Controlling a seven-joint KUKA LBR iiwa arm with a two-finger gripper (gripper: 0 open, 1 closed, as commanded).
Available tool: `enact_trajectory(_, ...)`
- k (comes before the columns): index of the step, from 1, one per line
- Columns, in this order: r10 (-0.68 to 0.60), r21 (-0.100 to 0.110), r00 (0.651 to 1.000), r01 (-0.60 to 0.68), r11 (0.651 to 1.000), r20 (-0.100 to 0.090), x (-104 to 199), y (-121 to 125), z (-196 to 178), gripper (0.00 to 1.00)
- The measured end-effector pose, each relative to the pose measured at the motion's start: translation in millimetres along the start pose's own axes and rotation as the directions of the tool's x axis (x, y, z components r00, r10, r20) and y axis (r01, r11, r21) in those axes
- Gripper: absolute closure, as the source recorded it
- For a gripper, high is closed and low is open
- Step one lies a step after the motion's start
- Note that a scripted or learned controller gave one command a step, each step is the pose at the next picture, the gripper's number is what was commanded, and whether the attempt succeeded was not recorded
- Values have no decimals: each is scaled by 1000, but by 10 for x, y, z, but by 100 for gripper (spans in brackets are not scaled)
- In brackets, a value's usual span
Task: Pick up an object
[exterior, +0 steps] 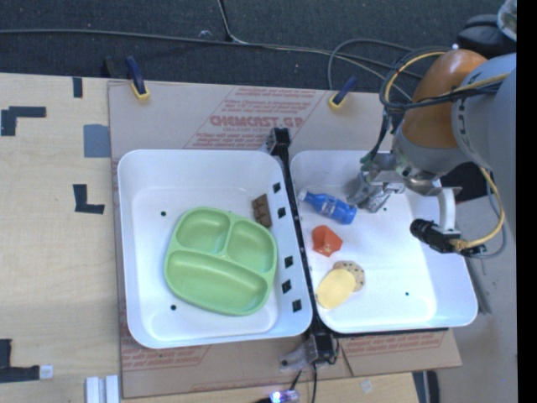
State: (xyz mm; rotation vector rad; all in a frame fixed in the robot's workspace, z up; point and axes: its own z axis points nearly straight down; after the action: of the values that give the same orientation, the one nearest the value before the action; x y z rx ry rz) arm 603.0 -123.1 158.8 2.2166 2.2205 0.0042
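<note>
A wooden bench (50,250) under a cardboard sheet (243,116) bears two white bins. The pincer (369,198) hangs low in the right bin (419,300), beside a blue bottle (330,207); its state I cannot tell.

This looks like a robotics lab. A wooden worktop (50,250) carries a printed cardboard sheet (252,116) held by yellow-and-blue clamps (135,81), with two white bins (134,175) clipped together on it. Black tape marks (21,117) dot the wood, loose cables (226,23) trail over dark carpet (336,7), and a grey and orange robot arm (457,99) reaches in.
</note>
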Motion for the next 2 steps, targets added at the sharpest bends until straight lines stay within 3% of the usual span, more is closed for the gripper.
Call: enact_trajectory(2, 0, -1, 1000, 0, 1000, 0, 98, 14, -1119, 100)
